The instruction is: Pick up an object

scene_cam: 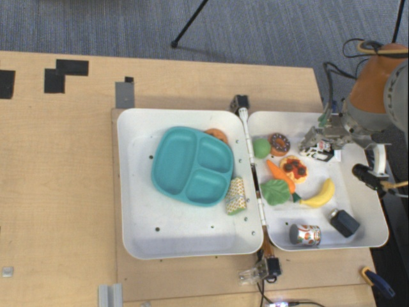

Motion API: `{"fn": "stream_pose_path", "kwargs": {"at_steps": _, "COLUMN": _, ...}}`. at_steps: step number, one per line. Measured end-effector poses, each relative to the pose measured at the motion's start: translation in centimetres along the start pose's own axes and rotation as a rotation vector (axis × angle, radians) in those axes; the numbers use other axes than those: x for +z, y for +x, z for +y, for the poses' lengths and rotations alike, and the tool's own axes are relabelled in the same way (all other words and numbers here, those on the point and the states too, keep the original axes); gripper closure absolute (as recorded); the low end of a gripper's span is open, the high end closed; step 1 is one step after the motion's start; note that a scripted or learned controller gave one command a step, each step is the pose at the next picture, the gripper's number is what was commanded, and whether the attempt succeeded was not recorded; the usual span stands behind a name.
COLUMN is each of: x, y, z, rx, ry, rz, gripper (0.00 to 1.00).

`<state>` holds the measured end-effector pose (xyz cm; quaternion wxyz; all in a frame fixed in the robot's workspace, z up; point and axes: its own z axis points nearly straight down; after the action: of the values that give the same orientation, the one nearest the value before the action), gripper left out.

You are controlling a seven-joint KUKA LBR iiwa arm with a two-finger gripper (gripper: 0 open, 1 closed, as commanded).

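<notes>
Right bin (pixel 377 232): arm (pixel 377 94) over far edge

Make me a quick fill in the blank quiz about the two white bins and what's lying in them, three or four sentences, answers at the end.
1. The teal divided plate lies in the ____ bin.
2. The banana lies in the ____ bin.
3. The colour of the banana is ____.
4. The small can lies on its side near the right bin's ____ edge.

Missing words: left; right; yellow; bottom
</notes>
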<state>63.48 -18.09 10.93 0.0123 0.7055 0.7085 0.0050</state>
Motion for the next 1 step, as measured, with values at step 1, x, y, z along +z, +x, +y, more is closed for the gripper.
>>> {"fn": "stream_pose_path", "kwargs": {"at_steps": 1, "x": -1.28, "y": 1.29, "z": 0.52, "rx": -0.011, "ry": -0.003, "rz": 0.022, "gripper": 1.00}}
